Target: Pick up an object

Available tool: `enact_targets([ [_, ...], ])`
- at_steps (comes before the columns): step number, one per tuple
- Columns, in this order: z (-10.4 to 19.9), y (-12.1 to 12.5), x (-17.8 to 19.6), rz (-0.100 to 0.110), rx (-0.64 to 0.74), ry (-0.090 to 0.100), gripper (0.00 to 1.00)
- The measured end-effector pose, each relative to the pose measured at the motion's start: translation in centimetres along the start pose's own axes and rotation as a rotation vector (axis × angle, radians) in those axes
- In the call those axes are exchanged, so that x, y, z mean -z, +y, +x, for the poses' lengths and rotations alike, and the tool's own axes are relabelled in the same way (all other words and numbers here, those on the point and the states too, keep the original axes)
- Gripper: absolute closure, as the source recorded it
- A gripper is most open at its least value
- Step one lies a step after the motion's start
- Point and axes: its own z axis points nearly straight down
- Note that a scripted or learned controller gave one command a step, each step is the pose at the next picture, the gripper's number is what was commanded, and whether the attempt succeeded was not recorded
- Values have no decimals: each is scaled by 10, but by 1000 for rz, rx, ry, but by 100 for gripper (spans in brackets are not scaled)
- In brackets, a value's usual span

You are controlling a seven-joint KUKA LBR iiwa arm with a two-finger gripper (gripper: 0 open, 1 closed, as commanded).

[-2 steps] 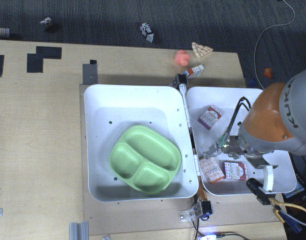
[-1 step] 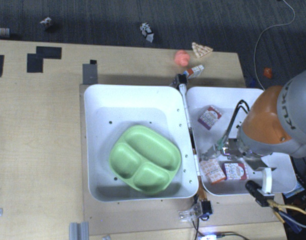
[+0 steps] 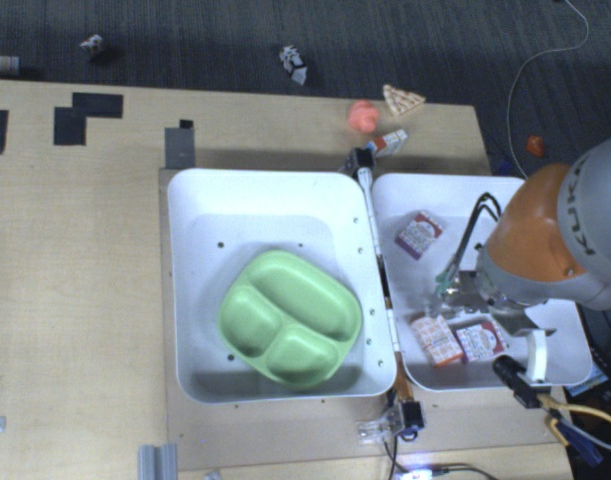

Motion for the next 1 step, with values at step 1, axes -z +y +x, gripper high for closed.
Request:
enact_targets([
  [1, -111, 48, 63, 23, -3, -7, 100],
])
